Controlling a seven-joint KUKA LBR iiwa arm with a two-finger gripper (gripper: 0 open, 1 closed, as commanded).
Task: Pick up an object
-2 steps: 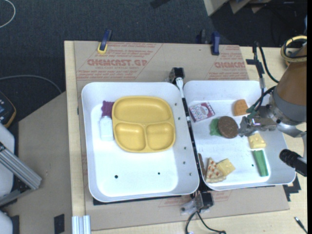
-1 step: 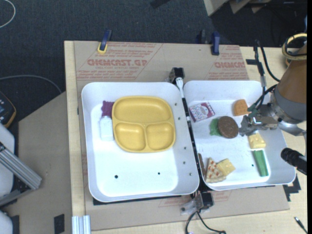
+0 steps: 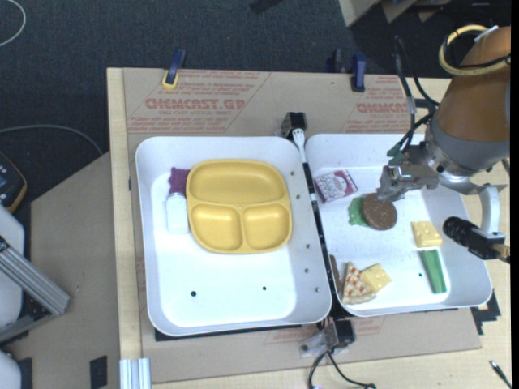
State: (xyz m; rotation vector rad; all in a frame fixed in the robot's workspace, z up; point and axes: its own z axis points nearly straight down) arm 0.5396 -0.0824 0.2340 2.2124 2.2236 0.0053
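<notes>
Brown patty [image 3: 379, 215] part-hidden under gripper [image 3: 392, 186]

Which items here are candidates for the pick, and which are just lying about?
In play:
gripper
brown round patty
green piece

Lying about:
yellow divided tray
pizza slice
green stick
yellow block
pink packet
white bottle

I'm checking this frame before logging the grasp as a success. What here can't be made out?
- Claw, camera view: its tips merge with the brown round piece below, so contact or grip can't be judged.
- Green piece: mostly covered by the brown piece.
- Purple item and white item in the left bin: partly behind the yellow tray.
- Packet: print too small.
</notes>
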